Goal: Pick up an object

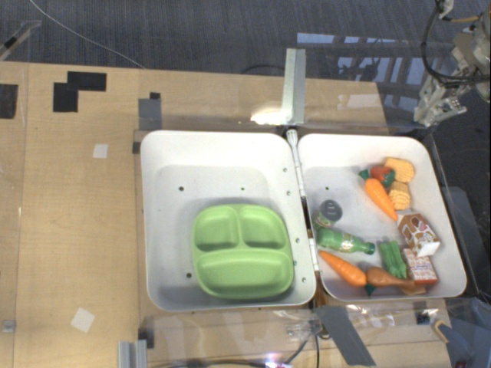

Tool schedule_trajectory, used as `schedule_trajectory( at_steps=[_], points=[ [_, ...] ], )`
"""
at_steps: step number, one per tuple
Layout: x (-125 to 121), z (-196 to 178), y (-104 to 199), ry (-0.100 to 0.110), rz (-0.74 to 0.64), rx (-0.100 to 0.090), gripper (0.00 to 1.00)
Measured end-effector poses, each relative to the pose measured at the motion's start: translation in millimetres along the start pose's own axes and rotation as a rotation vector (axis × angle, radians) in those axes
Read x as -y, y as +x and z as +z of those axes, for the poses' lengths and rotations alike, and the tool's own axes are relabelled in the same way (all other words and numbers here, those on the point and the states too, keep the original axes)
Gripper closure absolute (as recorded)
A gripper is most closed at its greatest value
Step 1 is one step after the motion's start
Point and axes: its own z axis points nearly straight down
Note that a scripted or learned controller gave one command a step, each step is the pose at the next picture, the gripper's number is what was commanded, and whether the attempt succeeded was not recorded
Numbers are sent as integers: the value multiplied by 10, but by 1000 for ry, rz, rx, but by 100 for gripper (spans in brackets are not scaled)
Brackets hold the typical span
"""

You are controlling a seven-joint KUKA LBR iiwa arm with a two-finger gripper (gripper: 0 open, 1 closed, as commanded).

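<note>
Objects: toy food items lie in the right bin [443, 205], apart from the gripper.
Contents: upper carrot [380, 197]; corn pieces [400, 169]; green bottle [344, 241]; lower carrot [342, 267]; two small cartons [418, 234] at the right wall.
Left bin [165, 205]: holds a green divided tray [242, 250], lying flat.
Gripper [439, 107]: at upper right, above the bench beyond the right bin's far corner; state of the pincer cannot be told; nothing visibly held.
Hard to make out: a small round grey item [331, 209] near the divider; arm cropped at the frame's right edge.
Surface: tan bench [69, 228] with black patches.
Room: dark carpet floor [192, 14] behind.
</note>
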Motion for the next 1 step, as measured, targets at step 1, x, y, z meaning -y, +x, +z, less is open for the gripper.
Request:
schedule_trajectory(
  at_steps=[1],
  points=[
    [-2,-147,-28,6,0,12,100]
  ],
)
